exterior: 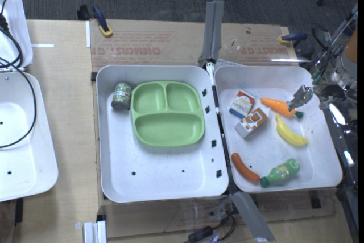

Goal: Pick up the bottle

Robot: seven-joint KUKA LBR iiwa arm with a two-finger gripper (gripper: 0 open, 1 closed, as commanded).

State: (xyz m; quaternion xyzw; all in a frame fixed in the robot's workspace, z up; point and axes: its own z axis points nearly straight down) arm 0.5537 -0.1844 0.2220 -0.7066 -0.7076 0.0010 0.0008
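Note:
The bottle (280, 173) is green with a darker green cap. It lies on its side near the front edge of the right bin (318, 179), cap pointing left. My gripper (300, 98) reaches in from the right, over the bin's far right part, just above the leafy end of an orange carrot (277, 106). It is well behind the bottle and apart from it, with a yellow banana (290, 131) lying between them. Nothing shows in the gripper's hold.
An orange-red sausage (244, 168) lies just left of the bottle's cap. Two small cartons (242, 104) (252, 122) sit in the right bin's left half. The left bin (114, 168) holds a green divided plate (168, 112) and a small can (121, 95).

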